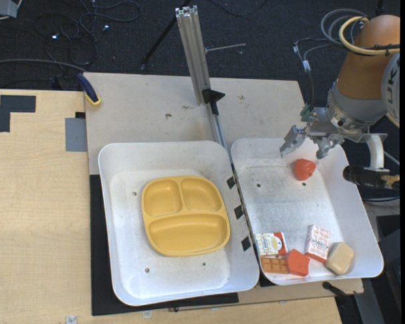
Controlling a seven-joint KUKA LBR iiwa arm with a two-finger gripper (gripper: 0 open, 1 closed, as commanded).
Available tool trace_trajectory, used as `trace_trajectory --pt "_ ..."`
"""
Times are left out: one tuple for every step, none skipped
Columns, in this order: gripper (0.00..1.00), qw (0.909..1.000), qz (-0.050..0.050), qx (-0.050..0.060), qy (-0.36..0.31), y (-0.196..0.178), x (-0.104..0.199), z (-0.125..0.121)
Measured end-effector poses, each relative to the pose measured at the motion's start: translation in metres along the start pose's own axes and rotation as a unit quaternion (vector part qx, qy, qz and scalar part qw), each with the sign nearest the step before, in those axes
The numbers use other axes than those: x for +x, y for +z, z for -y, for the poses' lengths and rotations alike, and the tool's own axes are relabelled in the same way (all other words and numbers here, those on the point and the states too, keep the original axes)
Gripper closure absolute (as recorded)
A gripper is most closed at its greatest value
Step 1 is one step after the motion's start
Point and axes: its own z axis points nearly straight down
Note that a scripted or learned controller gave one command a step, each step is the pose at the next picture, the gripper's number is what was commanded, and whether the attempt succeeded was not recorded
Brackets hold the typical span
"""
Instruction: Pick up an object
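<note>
The claw (308, 143) hangs over the far end of the right bin (354, 214), its two fingers spread apart with nothing between them. Just near of it, a small round red-orange object (304, 169), tomato-like and smooth, lies on the bin floor, apart from the fingertips. At the bin's near end lie a small printed carton (271, 243), a waffle-like piece (274, 264), an orange block (298, 262), a second carton (318, 241) and a tan bread-like lump (340, 257). The left bin (121, 248) holds a yellow divided plate (185, 214).
</note>
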Motion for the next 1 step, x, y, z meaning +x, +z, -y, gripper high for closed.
trace_trajectory --pt "0.00 1.0000 0.001 -0.006 -0.001 -0.0078 -0.0001 -0.0022"
